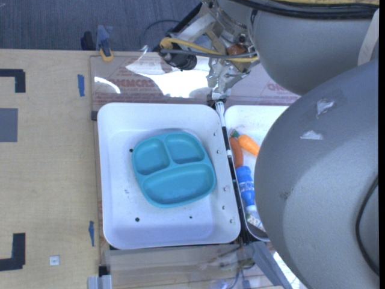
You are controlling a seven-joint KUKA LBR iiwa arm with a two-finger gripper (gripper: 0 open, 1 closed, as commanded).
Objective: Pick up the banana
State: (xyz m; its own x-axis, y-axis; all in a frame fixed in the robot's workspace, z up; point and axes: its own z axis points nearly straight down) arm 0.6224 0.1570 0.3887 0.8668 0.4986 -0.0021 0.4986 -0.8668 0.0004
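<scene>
My gripper (219, 89) hangs over the back end of the wall between the two white bins, with cables bundled just above it. The large grey arm (325, 161) covers most of the right bin (260, 118). In the strip of that bin left showing, an orange carrot (248, 143) lies beside a darker orange piece (237, 154), with a blue bottle-like object (244, 184) nearer the front. The gripper is above and behind these things and touches none of them.
The left bin (120, 221) holds a blue divided plate (174, 167) at its middle. A clear panel (150, 80) with glare stands behind the bins. Tan bench surface (42, 161) with black markers lies to the left.
</scene>
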